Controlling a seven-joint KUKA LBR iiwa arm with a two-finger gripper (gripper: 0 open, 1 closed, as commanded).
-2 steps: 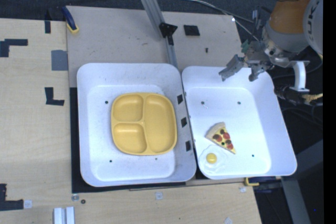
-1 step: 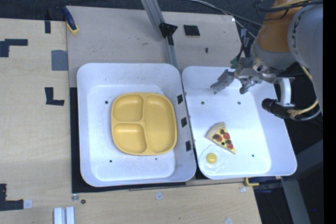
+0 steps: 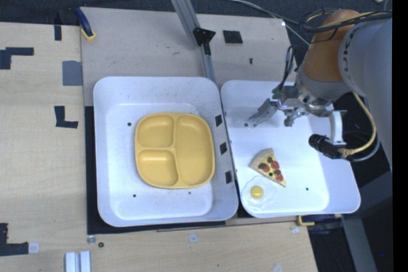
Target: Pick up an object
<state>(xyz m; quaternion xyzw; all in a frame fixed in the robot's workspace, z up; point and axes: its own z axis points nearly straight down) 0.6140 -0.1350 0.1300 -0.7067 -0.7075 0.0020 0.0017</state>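
While the grey two-finger gripper (image 3: 273, 113) hovers with fingers spread and nothing between them, the toy pizza slice (image 3: 269, 167) lies on the right white bin's (image 3: 331, 191) floor, toward the near rim from it. Its long axis runs diagonally, tip toward the near-right corner, with a small yellow round piece (image 3: 256, 192) just beyond.
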